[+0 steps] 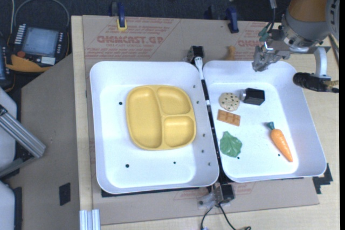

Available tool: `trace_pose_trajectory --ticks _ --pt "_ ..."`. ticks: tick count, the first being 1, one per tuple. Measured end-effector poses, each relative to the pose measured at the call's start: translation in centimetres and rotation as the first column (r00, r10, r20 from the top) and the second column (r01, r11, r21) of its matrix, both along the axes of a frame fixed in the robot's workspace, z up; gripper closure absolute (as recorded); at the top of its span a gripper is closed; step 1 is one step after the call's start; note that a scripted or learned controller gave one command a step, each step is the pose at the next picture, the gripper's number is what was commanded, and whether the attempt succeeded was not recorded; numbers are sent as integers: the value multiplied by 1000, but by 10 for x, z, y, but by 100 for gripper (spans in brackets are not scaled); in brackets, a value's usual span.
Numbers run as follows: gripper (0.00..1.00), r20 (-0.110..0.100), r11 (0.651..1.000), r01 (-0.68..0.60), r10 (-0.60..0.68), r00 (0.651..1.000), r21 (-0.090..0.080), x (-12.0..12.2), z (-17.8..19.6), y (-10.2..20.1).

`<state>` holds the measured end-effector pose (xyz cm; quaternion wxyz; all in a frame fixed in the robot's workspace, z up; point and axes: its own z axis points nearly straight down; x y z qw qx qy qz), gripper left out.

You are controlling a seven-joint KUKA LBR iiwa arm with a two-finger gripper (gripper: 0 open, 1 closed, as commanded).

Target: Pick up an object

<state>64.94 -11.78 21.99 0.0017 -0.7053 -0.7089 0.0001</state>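
**Waiting on the first grab: nothing picked yet**

Looking at the right bin (307, 116), everything lies loose on its floor: a cookie (229, 100), a black block (253, 96) just beside it, an orange wafer (228, 118), a green leafy piece (230, 145) and a carrot (281, 141) off toward the right wall. The tool (262, 62) hangs over the bin's far rim, apart from all of them, with nothing in it. Can't tell if it's spread or clenched, too small. The left bin (108, 159) has a yellow divided plate (160, 116). So I'd say the whole job is left: choose, descend, grip, lift.
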Motion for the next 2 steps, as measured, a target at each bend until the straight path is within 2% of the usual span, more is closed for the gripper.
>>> trace_pose_trajectory --ticks 1,2 --pt "100 0 1000 0 0 1000 0 0 -8 52" --pt "100 0 1000 -1 1 1000 0 -11 1 100"
